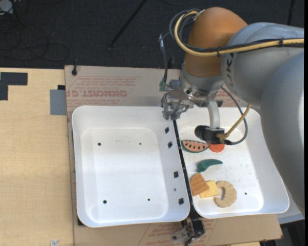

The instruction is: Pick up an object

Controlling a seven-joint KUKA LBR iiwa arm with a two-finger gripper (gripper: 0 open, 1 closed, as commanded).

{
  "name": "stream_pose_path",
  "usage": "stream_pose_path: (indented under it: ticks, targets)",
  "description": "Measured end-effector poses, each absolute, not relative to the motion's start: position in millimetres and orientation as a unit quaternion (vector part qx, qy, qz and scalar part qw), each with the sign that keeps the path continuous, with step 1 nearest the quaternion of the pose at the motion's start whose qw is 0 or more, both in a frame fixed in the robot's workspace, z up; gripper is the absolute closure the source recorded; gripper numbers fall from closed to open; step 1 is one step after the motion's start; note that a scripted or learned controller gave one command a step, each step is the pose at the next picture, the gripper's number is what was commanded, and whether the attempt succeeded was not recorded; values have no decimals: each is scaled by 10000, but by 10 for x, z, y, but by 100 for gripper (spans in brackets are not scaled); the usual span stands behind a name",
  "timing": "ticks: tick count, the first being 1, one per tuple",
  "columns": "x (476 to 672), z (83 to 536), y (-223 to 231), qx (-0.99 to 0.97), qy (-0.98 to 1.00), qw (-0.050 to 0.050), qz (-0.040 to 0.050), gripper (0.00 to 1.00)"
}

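**A:** What is lying nearest the camera?

**B:** A tan ring-shaped piece (pixel 226 193) is sitting in the right bin (pixel 269 188), nearer than the watermelon slice (pixel 195 146) and off to its right. A yellow block (pixel 211 189) is lying just beside it. A brown wedge (pixel 198 184) is touching that block, almost straight in front of the watermelon slice.

**A:** And closer to the slice?

**B:** A teal curved piece (pixel 209 164) is lying just nearer than the watermelon slice, apart from it. A red piece (pixel 217 148) is touching the slice's right end.

**A:** Where are you hovering?

**B:** My end effector (pixel 172 108) is hanging beyond the watermelon slice and a little to its left, over the far end of the line where the two bins are meeting. I cannot tell whether it is spread or pressed together. The left bin (pixel 87 137) is sitting left of the slice. Both bins are resting on a cardboard sheet (pixel 118 88) over the pale surface (pixel 25 163).
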State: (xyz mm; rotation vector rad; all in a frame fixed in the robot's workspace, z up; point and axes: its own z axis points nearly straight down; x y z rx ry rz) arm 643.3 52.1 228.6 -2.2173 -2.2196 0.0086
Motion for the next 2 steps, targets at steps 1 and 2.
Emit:
stream_pose_path:
  ticks: [1, 2]
  targets:
    - [6247, 1839, 841, -7060, -7082, 35, 33, 100]
    - [6458, 2986, 1193, -7053, -7089, -26, -45, 100]
